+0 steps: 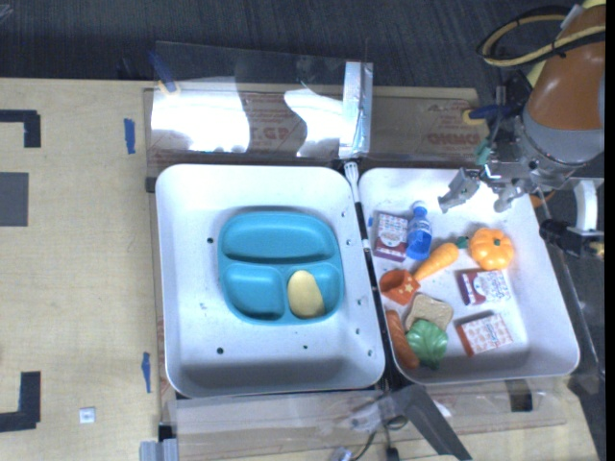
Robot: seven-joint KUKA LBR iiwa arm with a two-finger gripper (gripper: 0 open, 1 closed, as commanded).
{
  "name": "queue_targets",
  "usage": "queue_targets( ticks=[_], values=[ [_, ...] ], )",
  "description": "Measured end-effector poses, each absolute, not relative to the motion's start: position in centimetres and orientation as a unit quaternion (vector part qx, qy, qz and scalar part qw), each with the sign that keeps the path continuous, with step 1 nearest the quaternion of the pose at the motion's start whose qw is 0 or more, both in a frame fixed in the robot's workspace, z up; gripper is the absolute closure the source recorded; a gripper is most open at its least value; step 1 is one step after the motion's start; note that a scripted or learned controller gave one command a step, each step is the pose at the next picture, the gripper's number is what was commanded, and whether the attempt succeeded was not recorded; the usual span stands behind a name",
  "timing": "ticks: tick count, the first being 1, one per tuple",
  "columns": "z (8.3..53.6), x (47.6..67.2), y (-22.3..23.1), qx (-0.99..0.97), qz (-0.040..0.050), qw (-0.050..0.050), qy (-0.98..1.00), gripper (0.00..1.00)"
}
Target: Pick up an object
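Observation:
My gripper hangs over the back of the right bin, its two fingers spread open with nothing between them. Below it in that bin lie an orange pumpkin, a carrot, a small blue bottle, three red-and-white packets, a slice of bread, a green broccoli piece and red-orange pieces. The gripper is above and apart from all of them.
The left bin holds a blue divided tray with a yellow potato-like piece in its lower right compartment. A clear plastic wall stands behind the bins. Wooden bench surface lies to the left.

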State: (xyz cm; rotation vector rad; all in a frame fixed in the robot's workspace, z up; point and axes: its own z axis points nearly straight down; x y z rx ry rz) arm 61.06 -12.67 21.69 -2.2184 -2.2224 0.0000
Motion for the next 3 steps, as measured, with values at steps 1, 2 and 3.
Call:
queue_targets(
  ticks=[1,2,3],
  values=[
    [9.8,60.8,-9.5,-0.701,-0.0043,-0.006,-0.713,0.00],
    [11.0,61.0,-9.4,-0.702,-0.0069,-0.008,-0.712,1.00],
    [22.3,63.5,-4.1,-0.720,-0.0046,-0.003,-0.694,1.00]
  ],
)
